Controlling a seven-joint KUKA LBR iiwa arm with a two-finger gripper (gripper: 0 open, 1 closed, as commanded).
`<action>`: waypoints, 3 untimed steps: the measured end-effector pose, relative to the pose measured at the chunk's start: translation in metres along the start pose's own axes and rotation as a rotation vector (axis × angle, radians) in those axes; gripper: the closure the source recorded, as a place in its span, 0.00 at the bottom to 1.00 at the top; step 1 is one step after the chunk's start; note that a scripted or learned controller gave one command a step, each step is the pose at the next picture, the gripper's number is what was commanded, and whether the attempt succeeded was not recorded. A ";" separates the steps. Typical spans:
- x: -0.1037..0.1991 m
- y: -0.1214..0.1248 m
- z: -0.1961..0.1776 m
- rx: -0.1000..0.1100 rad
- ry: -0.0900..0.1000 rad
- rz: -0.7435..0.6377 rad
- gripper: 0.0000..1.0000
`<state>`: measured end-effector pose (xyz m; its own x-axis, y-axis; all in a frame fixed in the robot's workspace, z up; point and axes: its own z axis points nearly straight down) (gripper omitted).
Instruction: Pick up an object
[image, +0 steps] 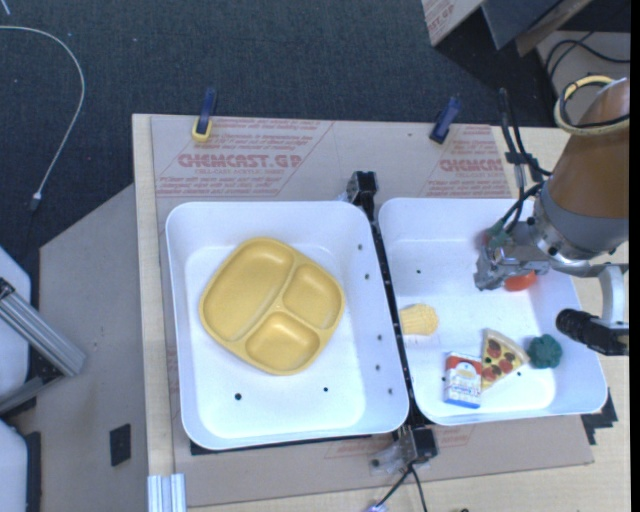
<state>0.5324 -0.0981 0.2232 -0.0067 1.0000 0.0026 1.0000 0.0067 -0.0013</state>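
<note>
Hand: low in the right bin, over a red-orange item (grip state cannot be told).
Left bin: holds the yellow tray, apart from small pickable pieces.

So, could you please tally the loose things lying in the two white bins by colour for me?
Yellow: 2, the divided plate in the left bin and the corn piece in the right bin.
Green: 1, the small lump.
Orange-red: 1, the item partly hidden beneath the gripper.
Multicoloured: 2, the pizza slice and the small carton.
Total: 6.
</note>
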 end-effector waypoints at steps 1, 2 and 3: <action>0.054 -0.013 -0.010 0.000 0.000 0.000 1.00; 0.106 -0.030 -0.001 0.003 0.000 0.001 1.00; 0.160 -0.040 -0.009 -0.001 -0.001 0.000 1.00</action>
